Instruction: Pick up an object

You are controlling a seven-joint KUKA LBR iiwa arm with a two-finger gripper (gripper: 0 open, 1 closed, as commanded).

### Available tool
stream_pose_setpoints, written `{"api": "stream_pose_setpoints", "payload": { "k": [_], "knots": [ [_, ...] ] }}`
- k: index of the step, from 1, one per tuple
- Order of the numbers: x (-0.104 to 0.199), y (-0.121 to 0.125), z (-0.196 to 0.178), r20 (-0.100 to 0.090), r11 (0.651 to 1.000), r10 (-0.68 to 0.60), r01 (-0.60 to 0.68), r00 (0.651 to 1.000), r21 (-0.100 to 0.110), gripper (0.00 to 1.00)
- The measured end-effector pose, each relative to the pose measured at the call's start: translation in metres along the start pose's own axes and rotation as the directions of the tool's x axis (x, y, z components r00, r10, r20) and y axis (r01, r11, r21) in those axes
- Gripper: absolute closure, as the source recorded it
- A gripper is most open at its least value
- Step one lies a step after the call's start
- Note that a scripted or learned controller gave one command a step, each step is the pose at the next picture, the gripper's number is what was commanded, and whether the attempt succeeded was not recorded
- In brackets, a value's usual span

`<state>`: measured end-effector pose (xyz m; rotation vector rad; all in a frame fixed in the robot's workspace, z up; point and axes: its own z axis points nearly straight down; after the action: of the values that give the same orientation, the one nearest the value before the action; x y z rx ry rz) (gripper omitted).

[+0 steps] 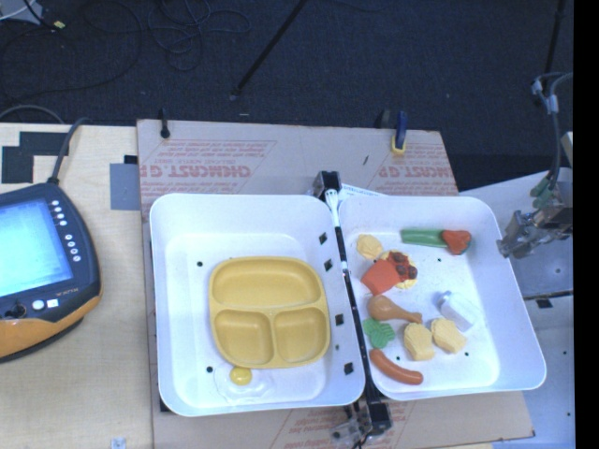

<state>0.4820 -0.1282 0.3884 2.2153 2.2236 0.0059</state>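
Two white bins are seen side by side on the tabletop [103, 171]. The left bin [178, 344] carries a yellow tray [269, 309] with three compartments, and a small yellow piece [241, 376] lies just in front of it. The right bin [510, 344] carries the pickable things: a carrot [432, 238] at the far side, a red block [382, 276] near the middle, a drumstick [393, 310], a sausage [396, 368] at the near edge, a green piece [379, 333] between those two, two pale nuggets [433, 338] and a small grey piece [453, 309].

A part of the arm, taken to be the claw [532, 232], is seen at the right edge, outside the right bin and above none of the toys. Whether it is wide or narrow cannot be told; it is too small and blurred. Nothing is seen held.

The step in hand is judged to be the approach, so the pick is not yet begun. A well-separated target would best be chosen: the sausage and the carrot each lie apart from their neighbours and offer a narrow width across which a grip could be closed. The crowded cluster around the drumstick and nuggets is better avoided, since a neighbour could be pushed or pinched. A descent directly over the middle of the chosen thing, aligned across its short axis, is advised.
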Motion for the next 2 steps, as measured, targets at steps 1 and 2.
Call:
{"api": "stream_pose_setpoints", "payload": {
  "k": [1, 2],
  "knots": [
    [0.084, -0.005, -0.054, 0.0, 1.0, -0.002, 0.002, 1.0, 0.003, 1.0],
    [0.091, -0.005, -0.088, 0.001, 1.0, 0.003, -0.003, 1.0, 0.005, 1.0]
  ]
}}
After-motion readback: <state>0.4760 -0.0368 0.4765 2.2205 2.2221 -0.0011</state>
